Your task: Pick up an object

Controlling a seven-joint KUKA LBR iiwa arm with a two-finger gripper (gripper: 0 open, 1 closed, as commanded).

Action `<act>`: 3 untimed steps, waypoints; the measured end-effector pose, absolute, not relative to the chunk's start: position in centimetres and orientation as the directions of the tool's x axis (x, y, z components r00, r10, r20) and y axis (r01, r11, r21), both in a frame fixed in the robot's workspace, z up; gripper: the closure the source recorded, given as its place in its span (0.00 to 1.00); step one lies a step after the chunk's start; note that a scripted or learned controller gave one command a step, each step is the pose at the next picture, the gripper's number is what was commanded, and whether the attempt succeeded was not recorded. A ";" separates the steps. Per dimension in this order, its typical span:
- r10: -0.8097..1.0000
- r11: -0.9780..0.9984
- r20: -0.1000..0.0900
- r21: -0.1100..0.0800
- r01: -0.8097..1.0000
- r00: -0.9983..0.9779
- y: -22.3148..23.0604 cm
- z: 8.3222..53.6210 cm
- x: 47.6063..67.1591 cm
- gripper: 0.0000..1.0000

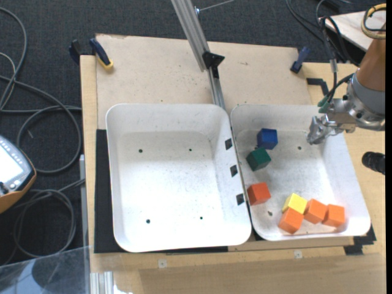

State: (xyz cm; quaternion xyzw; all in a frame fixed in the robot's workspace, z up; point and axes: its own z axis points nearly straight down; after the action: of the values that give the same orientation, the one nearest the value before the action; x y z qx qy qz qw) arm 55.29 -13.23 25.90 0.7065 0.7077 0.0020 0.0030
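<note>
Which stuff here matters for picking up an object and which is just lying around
For the job:
gripper
blue cube
green cube
yellow cube
orange cubes
right bin

Lying about:
left bin
blue clamps
cables
metal pole

Blocks (294, 208) in right bin (349, 182), left bin (122, 164) beside it

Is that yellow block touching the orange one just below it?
Touching. The camera view shows the yellow block resting against the orange block below it, with no white bin floor between them.
</note>
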 end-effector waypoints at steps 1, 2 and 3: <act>1.000 0.008 0.003 0.002 1.000 -0.008 -6.9 26.0 55.8 1.00; 1.000 0.007 0.002 0.002 1.000 -0.007 -1.7 26.5 56.2 1.00; 1.000 0.007 0.002 0.001 1.000 -0.007 3.7 26.5 57.0 1.00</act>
State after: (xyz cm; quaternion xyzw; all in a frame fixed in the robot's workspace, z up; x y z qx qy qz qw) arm 56.97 3.71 26.51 0.7045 0.7097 0.0013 -0.0004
